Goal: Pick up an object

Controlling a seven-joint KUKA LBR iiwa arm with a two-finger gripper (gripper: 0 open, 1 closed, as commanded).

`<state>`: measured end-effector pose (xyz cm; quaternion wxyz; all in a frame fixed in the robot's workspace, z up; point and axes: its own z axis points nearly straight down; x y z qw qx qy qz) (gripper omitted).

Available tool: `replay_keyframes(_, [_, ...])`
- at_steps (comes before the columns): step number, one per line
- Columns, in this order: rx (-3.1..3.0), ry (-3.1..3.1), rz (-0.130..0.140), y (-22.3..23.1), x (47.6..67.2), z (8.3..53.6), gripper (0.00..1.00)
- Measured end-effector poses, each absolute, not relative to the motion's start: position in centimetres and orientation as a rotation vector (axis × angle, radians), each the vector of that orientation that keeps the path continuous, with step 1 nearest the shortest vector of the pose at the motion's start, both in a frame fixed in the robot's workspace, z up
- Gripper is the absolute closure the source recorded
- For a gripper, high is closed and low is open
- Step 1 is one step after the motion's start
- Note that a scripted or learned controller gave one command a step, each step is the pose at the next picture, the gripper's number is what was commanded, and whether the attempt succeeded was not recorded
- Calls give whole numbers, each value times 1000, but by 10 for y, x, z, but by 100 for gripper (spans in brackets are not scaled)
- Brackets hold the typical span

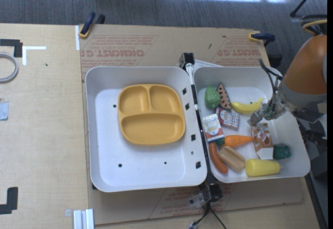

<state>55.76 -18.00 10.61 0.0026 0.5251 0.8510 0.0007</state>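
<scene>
- Nearest the camera, along the front wall of the right bin (304, 170), lie smooth, glossy plastic toy foods: a yellow, rounded block (263, 167), a hot dog (232, 158) in a tan bun, and a long orange sausage shape (218, 158).
- Just behind them lie a tapered orange carrot (237, 141), a dark green lump (281, 152) and a flat printed packet (261, 137).
- The left bin (99, 160) holds a matte yellow plate (151, 114) with three compartments and rounded corners.
- The gripper (261, 114) hangs over the right bin's middle, just right of a curved yellow banana (246, 106); it looks small and blurred, so I cannot tell how the fingers stand or whether anything sits between them.
- Farther back sit a knobbly green vegetable (212, 97) and a watermelon slice (223, 97).
- The arm (307, 74), grey with a broad orange band, is cut off at the right edge.
- Cardboard (156, 48) covers the tabletop (39, 118) beneath both bins.
</scene>
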Motion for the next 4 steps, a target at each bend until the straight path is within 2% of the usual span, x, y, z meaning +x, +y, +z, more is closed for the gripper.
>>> replay_keyframes(1, [1646,2670,2,-180,558,106,0])
replay_keyframes(2, [1660,2663,1,-168,504,93,0])
replay_keyframes(3, [1662,2658,3,-168,506,103,100])
replay_keyframes(4, [1994,2424,1,-142,481,229,100])
